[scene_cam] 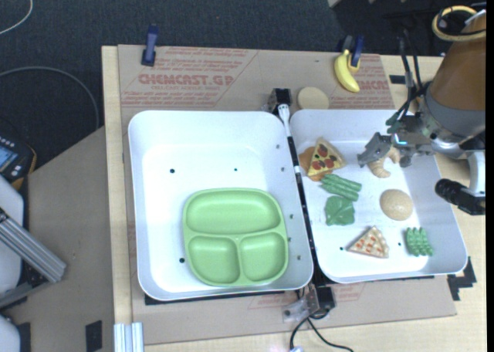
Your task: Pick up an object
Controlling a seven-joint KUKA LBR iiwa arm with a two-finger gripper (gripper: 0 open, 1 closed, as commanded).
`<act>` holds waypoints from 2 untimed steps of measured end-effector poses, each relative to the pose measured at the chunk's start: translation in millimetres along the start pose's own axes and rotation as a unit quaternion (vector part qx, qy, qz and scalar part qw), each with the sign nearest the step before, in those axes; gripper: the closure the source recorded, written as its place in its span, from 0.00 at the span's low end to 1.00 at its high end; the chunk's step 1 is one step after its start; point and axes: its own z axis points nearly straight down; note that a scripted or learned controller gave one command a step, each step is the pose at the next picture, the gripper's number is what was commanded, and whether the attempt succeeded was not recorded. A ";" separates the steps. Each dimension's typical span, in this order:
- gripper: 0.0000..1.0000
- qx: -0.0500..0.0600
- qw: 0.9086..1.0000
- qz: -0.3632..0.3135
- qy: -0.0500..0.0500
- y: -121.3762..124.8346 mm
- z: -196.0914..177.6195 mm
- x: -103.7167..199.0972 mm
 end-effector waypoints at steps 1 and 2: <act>0.00 0.007 1.000 0.002 0.002 -80.2 85.0 -4.0; 1.00 -0.002 1.000 0.001 -0.001 -73.9 69.2 -3.9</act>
